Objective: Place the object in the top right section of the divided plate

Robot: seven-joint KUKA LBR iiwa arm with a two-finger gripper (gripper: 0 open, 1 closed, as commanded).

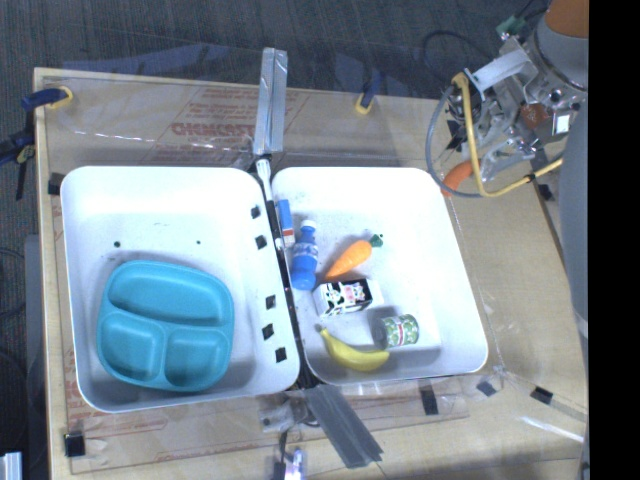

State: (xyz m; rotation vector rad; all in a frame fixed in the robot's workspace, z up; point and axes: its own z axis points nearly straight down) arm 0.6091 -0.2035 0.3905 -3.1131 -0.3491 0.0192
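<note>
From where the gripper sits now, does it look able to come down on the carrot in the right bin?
Probably yes. The gripper is up beyond the right bin's far corner, and the carrot lies uncovered, with only the blue bottle close on one side and the milk carton just below.

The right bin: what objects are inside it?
Inside the right bin lie a carrot, a blue bottle, a small carton, a banana and a can. Nothing looks covered.
</note>
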